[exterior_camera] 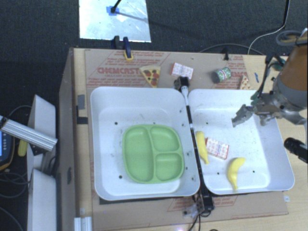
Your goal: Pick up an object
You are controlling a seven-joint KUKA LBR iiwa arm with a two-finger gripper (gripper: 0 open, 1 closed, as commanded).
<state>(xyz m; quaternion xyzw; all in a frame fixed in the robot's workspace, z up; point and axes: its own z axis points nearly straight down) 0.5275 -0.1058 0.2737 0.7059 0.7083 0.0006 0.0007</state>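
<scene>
Two-finger grey metal gripper (250,113) sits over the upper part of the right shallow white plastic bin (279,153), arm coming in from the right with the orange band (294,76) above the wrist. Fingers (240,115) point left and slightly down in frame — can't tell if they're apart or together from this angle, and nothing visible between them. Candidates for the pick, all relative to the tool: small red-and-white printed card packet (217,148) lies flat on the bin floor below and left of the tool, well apart from it; a pale yellow toy banana (235,171) lies further below, near the bin's front wall; a second yellow banana-shaped piece (201,147) lies along the bin's left wall, just beside the packet, left and below the tool. Further left, in the left shallow white plastic bin (103,129), a light green three-compartment plastic plate (153,153) lies flat — well apart from the tool. Outside the bins, on the brown cardboard sheet (110,66) above and left of the tool: small green-and-white can (223,74) on its side, another red-and-white printed packet (182,70), and a toy pizza slice (151,75) further left.
</scene>
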